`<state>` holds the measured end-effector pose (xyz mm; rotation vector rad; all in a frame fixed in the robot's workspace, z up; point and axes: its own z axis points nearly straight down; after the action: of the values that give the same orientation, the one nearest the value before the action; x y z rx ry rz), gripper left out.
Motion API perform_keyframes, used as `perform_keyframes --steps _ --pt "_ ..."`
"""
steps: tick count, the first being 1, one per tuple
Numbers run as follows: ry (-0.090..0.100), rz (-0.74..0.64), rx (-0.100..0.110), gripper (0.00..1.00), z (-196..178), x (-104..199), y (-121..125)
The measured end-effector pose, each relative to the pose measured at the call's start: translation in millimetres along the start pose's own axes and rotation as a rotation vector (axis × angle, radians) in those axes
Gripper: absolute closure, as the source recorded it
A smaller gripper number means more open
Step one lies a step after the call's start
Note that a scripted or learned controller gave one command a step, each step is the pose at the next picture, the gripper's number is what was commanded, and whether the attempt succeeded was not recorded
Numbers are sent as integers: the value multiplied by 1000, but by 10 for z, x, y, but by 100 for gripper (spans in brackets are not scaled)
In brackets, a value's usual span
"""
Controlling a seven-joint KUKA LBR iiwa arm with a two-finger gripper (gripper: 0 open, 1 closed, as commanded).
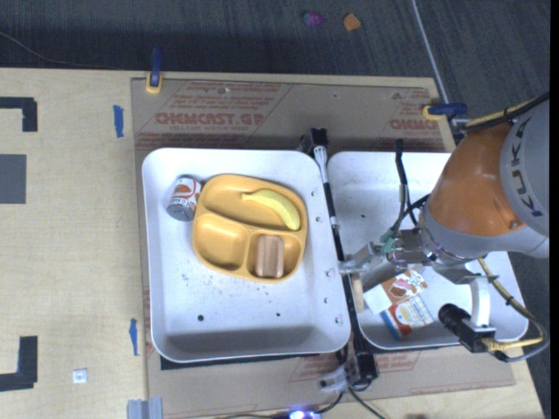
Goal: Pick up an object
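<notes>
Carton (406, 302), white with red and blue print, lies flat in the right bin (367, 177) near its near edge, long axis slanting from near-left to far-right. It sits just below the tool (390, 253); whether that is open cannot be told.

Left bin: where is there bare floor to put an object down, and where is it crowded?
The left bin has bare floor along its near edge, below the yellow tray, and a narrow strip down its left wall under the can. Its upper half is crowded by the tray holding a banana. The right bin is crowded by the arm and a carton.
</notes>
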<state>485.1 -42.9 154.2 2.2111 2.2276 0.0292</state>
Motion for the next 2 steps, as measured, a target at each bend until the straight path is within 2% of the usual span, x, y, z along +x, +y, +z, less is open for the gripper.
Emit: perform_keyframes --steps 2 --pt "-1 4 -3 0 136 -148 11"
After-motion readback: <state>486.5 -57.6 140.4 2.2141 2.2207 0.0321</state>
